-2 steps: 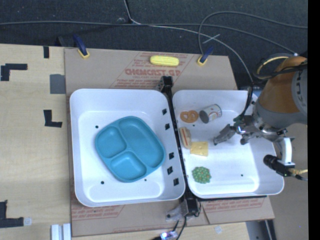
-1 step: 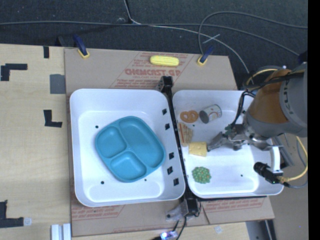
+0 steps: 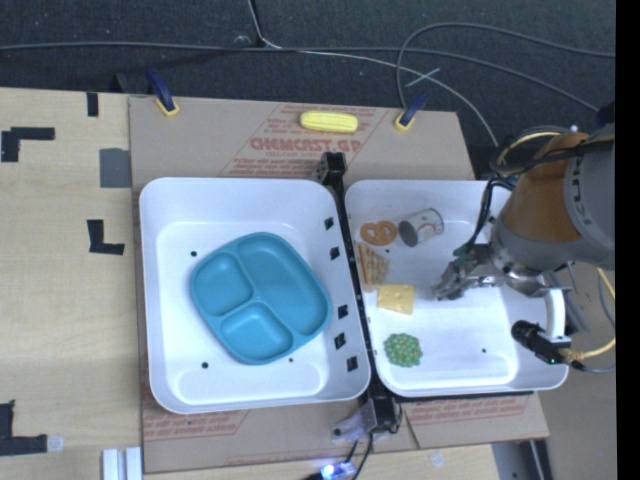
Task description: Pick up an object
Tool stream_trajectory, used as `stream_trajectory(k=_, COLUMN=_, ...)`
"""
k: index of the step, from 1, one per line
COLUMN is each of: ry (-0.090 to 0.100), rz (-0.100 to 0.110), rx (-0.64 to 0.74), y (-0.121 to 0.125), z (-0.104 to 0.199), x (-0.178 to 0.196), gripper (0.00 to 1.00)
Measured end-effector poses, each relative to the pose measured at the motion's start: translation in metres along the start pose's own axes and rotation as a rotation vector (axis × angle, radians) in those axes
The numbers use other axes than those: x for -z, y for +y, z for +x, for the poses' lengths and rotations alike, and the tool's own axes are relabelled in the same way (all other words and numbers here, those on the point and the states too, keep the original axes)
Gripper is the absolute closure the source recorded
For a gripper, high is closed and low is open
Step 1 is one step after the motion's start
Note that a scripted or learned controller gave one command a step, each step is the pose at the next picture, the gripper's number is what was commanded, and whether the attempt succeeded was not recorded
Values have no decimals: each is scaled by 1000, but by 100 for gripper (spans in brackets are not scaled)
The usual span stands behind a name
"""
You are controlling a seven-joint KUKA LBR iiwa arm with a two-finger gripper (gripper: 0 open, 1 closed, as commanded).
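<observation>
In the right bin (image 3: 470, 363) lie a brown pretzel (image 3: 378, 233), a small grey can (image 3: 421, 226) on its side, a tan waffle-like strip (image 3: 372, 265), a yellow cheese wedge (image 3: 396, 299) and a green clump of peas (image 3: 403, 349). My gripper (image 3: 452, 282) hangs low over the bin's bare middle, to the right of the cheese and below the can. Nothing shows between its tips.
The left bin (image 3: 170, 368) holds a blue divided plate (image 3: 258, 297). A yellow corn cob (image 3: 328, 122) lies on the cardboard behind the bins. Black clips line the divider (image 3: 347, 268) between the bins. The arm's orange band (image 3: 545, 203) looms over the right bin's right side.
</observation>
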State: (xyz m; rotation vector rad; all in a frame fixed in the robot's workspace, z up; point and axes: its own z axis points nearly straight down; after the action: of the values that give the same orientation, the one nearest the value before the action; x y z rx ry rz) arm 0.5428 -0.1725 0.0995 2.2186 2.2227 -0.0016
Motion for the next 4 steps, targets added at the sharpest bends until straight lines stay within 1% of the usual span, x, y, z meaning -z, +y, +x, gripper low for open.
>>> stream_trajectory(k=1, ry=1, rz=-3, rx=-1, y=0, z=-3, x=43, gripper=100)
stream_trajectory(k=2, ry=1, rz=-4, rx=0, y=2, z=6, x=90, gripper=100)
stream_trajectory(k=3, ry=0, rz=-4, rx=0, y=-2, z=5, x=134, gripper=100)
stream_trajectory(k=4, ry=1, rz=-1, rx=0, y=-2, z=5, x=153, gripper=100)
